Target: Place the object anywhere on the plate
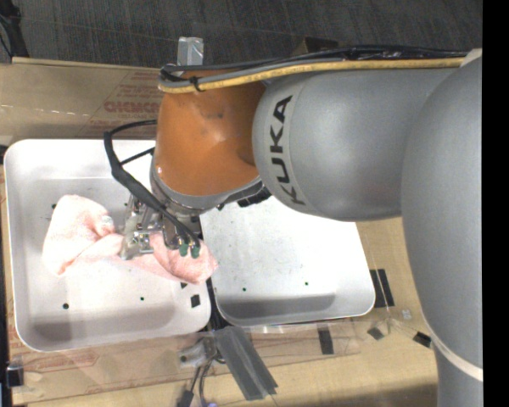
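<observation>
Pink cloth in left bin, tool touching its right part

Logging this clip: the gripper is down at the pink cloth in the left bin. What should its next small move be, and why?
Probably a short straight lift to test the hold. The gripper sits low on the pink cloth, which lies crumpled on the floor of the left bin. The view does not settle whether cloth is pinched, and I can make out no plate, so carrying it off seems premature.

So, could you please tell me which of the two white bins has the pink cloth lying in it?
The left bin holds the pink cloth, beneath the gripper; the right bin shows bare white floor.
</observation>
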`<state>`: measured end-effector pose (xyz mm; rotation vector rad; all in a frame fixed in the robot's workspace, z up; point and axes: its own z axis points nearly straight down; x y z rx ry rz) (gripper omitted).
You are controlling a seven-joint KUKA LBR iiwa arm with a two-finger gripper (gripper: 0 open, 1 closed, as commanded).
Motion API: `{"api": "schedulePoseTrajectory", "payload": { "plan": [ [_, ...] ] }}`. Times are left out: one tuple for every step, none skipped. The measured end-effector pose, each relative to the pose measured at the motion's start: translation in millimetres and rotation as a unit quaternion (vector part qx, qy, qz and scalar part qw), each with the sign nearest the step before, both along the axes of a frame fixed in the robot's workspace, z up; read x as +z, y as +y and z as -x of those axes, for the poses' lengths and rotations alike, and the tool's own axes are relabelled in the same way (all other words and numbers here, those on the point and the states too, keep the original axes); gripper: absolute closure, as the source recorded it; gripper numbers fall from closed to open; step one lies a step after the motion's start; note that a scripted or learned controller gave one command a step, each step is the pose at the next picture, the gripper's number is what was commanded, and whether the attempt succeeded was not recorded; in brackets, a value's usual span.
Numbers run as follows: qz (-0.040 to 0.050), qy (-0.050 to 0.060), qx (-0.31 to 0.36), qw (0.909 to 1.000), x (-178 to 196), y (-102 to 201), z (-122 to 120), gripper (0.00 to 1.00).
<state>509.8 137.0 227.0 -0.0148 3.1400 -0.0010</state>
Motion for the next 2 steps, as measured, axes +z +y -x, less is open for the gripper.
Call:
{"api": "schedulePoseTrajectory", "payload": {
  "plan": [
    [-0.0001, 0.0, 0.001, 1.0, 4.2, 48.0, 20.1, 1.0],
    [-0.0001, 0.0, 0.001, 1.0, 4.3, 47.8, 20.0, 0.0]
  ]
}}
